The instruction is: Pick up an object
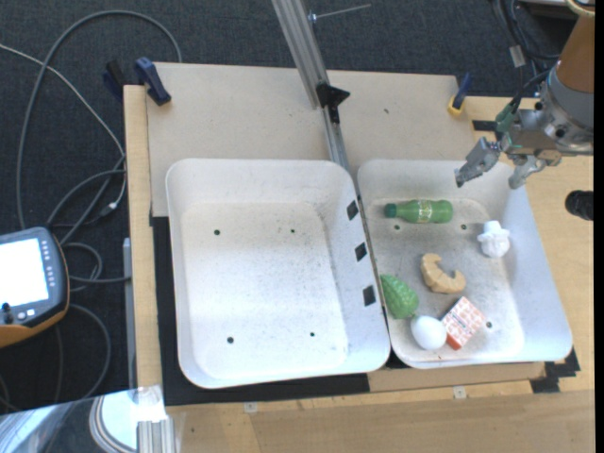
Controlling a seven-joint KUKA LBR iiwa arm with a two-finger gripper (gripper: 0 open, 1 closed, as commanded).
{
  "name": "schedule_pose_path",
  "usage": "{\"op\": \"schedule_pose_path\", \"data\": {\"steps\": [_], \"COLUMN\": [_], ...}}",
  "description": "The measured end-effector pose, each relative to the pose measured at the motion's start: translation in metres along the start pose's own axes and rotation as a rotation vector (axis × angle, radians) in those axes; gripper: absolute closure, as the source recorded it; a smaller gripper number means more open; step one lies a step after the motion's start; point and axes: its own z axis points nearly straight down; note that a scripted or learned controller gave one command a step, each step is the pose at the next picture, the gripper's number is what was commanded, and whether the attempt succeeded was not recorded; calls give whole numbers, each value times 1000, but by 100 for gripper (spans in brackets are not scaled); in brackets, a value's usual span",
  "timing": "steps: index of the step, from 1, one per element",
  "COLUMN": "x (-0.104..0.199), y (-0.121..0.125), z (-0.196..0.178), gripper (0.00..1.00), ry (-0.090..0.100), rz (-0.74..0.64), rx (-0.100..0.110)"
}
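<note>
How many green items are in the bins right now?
2, both in the right bin: a green bottle lying near its far end, and a green lumpy object by the divider side.

Bottle [419, 212], toys in R bin [528, 253]; hand [496, 168] above.

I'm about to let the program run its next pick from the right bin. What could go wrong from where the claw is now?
1. The claw, open, hangs over the far right rim of the right bin; a straight descent could strike the rim.
2. The green bottle lies on its side and may roll out of a pinch.
3. The white egg, the checkered block and the green lump crowd the near corner, so a grab there may shove a neighbour.
</note>
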Motion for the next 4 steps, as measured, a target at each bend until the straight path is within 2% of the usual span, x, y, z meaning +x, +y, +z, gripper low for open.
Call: {"op": "schedule_pose_path", "data": {"steps": [1, 2, 3, 4], "x": [0, -7, 3, 1], "y": [0, -5, -9, -15], "z": [0, 46, 99, 144], "gripper": [0, 0, 0, 0], "ry": [0, 0, 1, 1], "rz": [0, 2, 2, 2], "rx": [0, 5, 6, 6]}}
